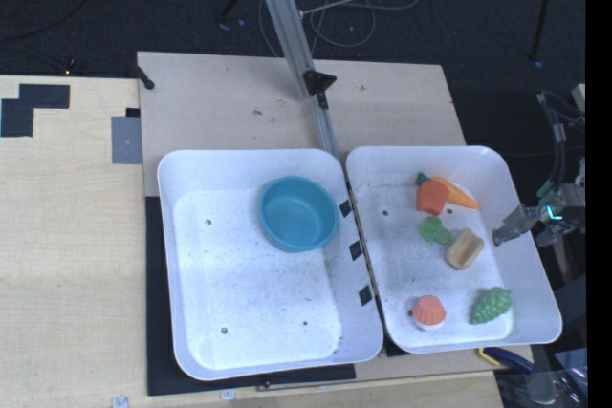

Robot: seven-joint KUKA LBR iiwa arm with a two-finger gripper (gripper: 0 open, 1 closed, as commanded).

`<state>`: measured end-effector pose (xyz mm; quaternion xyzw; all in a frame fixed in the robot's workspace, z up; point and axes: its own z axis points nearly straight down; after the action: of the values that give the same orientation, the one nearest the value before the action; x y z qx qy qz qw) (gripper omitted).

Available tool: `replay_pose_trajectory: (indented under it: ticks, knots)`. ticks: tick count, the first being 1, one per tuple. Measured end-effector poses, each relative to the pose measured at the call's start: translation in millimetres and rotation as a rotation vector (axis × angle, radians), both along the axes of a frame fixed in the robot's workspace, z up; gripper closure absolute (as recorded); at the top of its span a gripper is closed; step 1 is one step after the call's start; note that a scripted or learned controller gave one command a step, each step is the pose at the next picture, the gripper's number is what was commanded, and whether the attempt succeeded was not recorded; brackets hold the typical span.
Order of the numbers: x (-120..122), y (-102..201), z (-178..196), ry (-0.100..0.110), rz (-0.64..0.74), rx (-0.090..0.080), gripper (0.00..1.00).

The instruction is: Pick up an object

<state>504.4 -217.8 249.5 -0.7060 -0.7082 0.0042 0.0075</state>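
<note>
Gripper at the right bin's right rim; its finger state cannot be told. The nearest object, a tan block, lies just to its left inside the bin, long axis running diagonally.

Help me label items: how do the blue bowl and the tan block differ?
The blue bowl is round, hollow and larger, in the left bin; the tan block is small, solid and oblong, in the right bin. The bowl sits alone; the block lies among other small toys. Both rest on white bin floors.
</note>
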Motion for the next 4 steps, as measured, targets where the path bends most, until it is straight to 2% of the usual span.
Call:
replay_pose_trajectory:
  ticks: [1,2,3,4]
  knots:
    - [0.5,-0.1,1.3,-0.003,0.000,-0.001,0.00]
    - [-5.2,1.3,-68.1,0.006,-0.002,0.002,0.00]
    - [-14.2,1.1,-135.1,0.004,-0.001,0.003,0.00]
    - [-13.5,2.2,-160.3,-0.004,-0.002,0.002,0.00]
